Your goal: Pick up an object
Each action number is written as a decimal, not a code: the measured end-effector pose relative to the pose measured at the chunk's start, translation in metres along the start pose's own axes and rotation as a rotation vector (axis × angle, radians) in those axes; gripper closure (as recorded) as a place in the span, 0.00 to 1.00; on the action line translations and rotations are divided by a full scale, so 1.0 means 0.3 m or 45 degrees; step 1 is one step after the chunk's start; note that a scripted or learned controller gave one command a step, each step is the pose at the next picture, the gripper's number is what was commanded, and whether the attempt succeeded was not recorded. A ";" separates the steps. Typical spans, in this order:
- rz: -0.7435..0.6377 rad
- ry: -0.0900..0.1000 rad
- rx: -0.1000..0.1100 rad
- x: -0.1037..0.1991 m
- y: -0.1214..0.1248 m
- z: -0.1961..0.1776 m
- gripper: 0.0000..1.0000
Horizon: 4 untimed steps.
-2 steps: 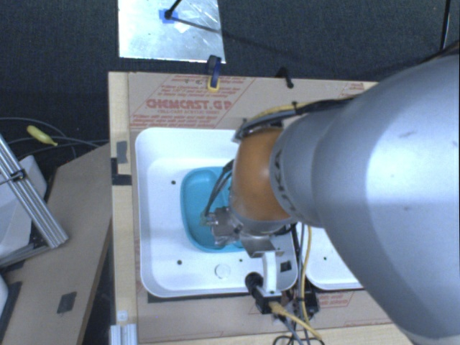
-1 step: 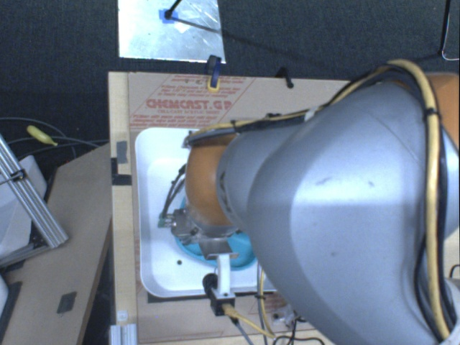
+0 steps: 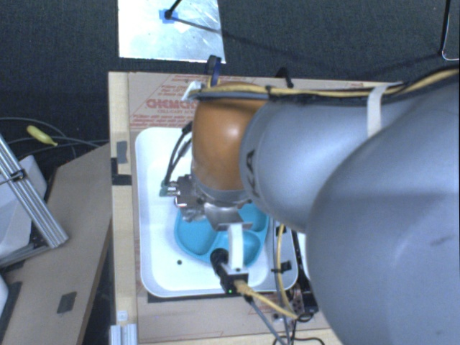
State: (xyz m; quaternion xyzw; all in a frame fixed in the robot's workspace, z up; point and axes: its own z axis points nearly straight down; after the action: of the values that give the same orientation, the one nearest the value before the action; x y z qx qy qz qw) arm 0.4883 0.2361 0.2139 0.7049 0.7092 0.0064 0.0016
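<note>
The grey arm [image 3: 359, 207], orange band [image 3: 219, 146] showing, sits low over a white bin [image 3: 154, 192] — partly covering a blue object [image 3: 188, 239].

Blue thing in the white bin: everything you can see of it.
The blue thing is light cyan, smooth and glossy like moulded plastic, with rounded lobes. It lies on the floor of the white bin, toward the near end. The arm's wrist hangs over its middle and hides that part, so contact there cannot be told.
</note>
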 end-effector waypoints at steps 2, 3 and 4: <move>-0.005 0.001 0.004 0.009 -0.006 -0.256 1.00; 0.003 -0.001 -0.003 -0.003 0.076 -0.586 1.00; 0.011 -0.010 0.018 -0.143 -0.005 -0.433 1.00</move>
State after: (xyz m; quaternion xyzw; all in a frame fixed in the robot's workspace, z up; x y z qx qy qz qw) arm 0.4856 0.1923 0.3436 0.7080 0.7062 -0.0016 -0.0006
